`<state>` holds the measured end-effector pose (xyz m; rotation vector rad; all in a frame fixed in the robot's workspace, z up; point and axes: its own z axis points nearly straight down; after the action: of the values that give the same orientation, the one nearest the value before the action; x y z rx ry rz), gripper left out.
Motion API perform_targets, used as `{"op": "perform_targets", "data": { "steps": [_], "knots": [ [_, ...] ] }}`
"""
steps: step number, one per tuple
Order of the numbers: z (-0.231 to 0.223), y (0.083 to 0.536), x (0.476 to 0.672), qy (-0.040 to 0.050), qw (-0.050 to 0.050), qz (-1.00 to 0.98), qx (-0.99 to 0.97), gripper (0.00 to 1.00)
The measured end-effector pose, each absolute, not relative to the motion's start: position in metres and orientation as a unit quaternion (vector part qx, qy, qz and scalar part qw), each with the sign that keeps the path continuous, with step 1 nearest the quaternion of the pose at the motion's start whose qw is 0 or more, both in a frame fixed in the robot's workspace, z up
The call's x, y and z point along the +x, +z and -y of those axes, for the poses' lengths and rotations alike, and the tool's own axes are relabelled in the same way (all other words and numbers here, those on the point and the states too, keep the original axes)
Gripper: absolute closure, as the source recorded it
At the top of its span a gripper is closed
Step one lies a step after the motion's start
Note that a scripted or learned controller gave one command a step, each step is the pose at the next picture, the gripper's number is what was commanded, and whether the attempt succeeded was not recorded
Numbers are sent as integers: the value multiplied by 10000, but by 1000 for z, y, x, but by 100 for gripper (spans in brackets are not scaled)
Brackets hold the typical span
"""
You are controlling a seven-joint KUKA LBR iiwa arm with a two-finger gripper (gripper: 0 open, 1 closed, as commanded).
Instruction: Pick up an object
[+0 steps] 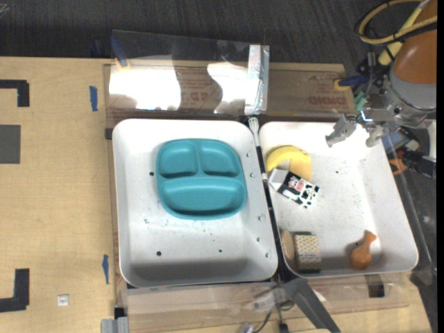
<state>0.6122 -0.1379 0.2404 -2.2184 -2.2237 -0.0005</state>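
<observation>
The right bin [388, 207] holds a yellow banana-shaped toy [288, 159] at its far left and a small black-and-white printed box [300, 188] just in front of it. A tan block [307, 250] lies at the near left, and an orange gourd-shaped toy [363, 250] sits at the near right. My gripper [355, 134] hangs over the bin's far right corner. Its two grey fingers [336, 132] are spread apart, open, with nothing between them. It is well to the right of the yellow toy and touches no object.
A teal divided plate [201, 177] lies in the left bin [139, 241]. A clear plastic sheet [187, 82] stands behind the left bin. Yellow and black cables [388, 19] loop above the arm at top right. The ridge between the bins [267, 207] runs down the middle.
</observation>
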Motion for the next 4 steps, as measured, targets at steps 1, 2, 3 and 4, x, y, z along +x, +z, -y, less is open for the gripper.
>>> {"op": "perform_targets", "data": {
  "steps": [1, 2, 3, 4],
  "knots": [
    [149, 314, 667, -20, -35, 6860, -7276, 0],
    [127, 215, 666, 18, 24, 6090, -7932, 0],
    [91, 155, 643, 18, 24, 6176, -7865, 0],
    [97, 87, 640, -10, -1, 6385, -7696, 0]
  ]
}}
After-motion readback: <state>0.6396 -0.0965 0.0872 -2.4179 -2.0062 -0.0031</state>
